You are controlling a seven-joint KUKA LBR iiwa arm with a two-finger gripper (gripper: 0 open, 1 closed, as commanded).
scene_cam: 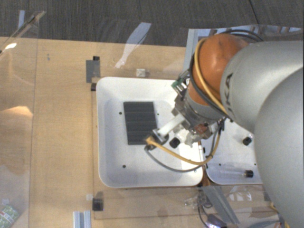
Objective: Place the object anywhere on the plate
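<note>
Dark ribbed carpet [118,6] is seen along the top. A pale wooden bench top [52,127] is spread below it, marked by bright glare at the left. Small black brackets [93,69] and a clear tape strip [135,38] are fixed to it.

From my remote seat I can read no text, label, brand, number or sign anywhere in this view. The grey arm [266,80] carries dark marks on its casing beside the orange band [218,56], but they are cut off and too blurred for me to make out as letters. At the bottom left corner a small printed scrap [5,215] shows a greenish pattern, too small to read.
</note>
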